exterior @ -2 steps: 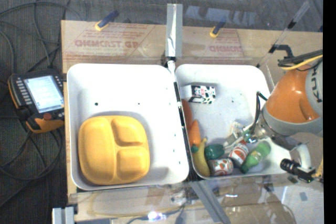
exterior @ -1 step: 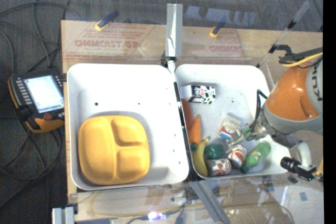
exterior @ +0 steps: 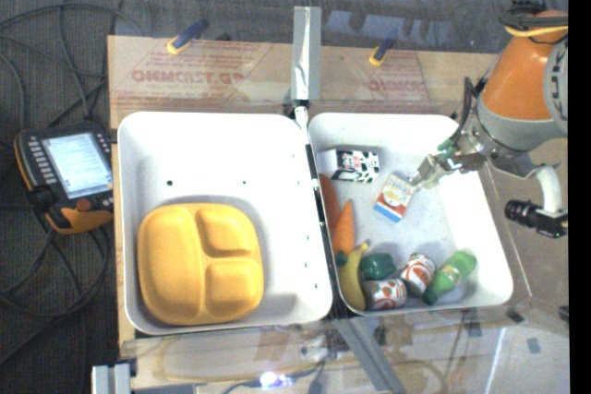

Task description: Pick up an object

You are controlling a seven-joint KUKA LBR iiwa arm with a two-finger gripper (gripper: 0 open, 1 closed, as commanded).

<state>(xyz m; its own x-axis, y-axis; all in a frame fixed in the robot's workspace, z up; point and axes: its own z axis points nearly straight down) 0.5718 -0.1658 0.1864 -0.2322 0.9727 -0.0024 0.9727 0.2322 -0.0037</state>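
Sitting along the right bin's (exterior: 489, 226) near wall: green bottle (exterior: 452, 275), cans, banana. Lying mid-bin, farther back: small carton (exterior: 395, 197). Hovering just beyond the carton: gripper (exterior: 432, 169), finger state impossible to tell.

A single fixed camera hangs above the bench (exterior: 185, 74), looking down at a slant and far enough back to take in both white bins: left bin (exterior: 212, 129) at nine o'clock, right bin (exterior: 489, 235) at three, with floor cables at twelve.
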